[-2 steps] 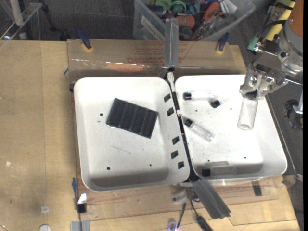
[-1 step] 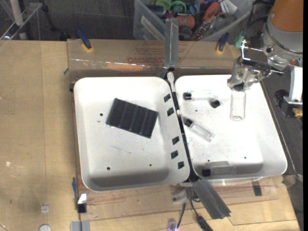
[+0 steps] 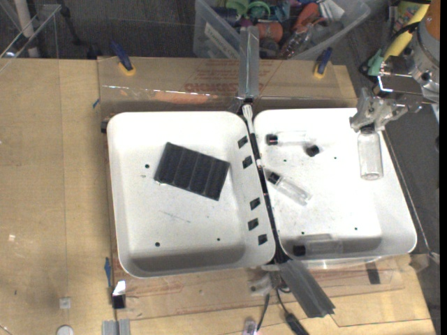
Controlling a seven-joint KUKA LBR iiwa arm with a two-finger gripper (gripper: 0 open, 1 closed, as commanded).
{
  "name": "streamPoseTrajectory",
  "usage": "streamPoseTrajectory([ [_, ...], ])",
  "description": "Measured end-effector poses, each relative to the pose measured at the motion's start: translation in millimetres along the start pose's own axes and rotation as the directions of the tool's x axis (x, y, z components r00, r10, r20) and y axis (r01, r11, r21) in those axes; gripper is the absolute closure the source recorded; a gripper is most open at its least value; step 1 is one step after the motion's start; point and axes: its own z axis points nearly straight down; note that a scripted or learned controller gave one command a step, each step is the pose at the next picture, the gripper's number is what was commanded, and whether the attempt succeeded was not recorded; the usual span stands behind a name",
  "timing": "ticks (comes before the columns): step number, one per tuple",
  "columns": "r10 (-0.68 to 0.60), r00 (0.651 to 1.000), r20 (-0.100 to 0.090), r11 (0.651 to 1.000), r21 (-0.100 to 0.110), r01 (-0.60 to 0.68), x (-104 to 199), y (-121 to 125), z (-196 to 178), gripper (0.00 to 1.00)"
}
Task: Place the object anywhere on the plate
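A dark ridged rectangular plate (image 3: 192, 171) lies flat in the left bin (image 3: 133, 243), slightly left of its middle. Over the right bin's (image 3: 394, 222) far right side, my gripper (image 3: 367, 123) is shut on the top end of a clear plastic tube (image 3: 371, 158). The tube hangs upright below the fingers, well to the right of the plate. The divider between the bins lies between tube and plate.
On the right bin's floor lie a clear tube with a black cap (image 3: 288, 187), another faint clear tube (image 3: 288, 139) and a small black cap (image 3: 312, 149). A clear tub of coloured toys (image 3: 279, 9) stands behind the bins. A raised divider (image 3: 253, 180) separates the bins.
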Motion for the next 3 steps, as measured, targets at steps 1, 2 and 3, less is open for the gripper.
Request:
streamPoseTrajectory([
  [1,-0.137,0.991,0.0,0.991,-0.001,0.137,-11.4,16.1,0.1,1.0],
  [2,-0.269,0.963,-0.002,0.963,0.004,0.269,21.4,75.0,50.3,1.0],
  [3,-0.326,0.945,0.0,0.945,-0.002,0.326,28.0,75.1,30.4,1.0],
])
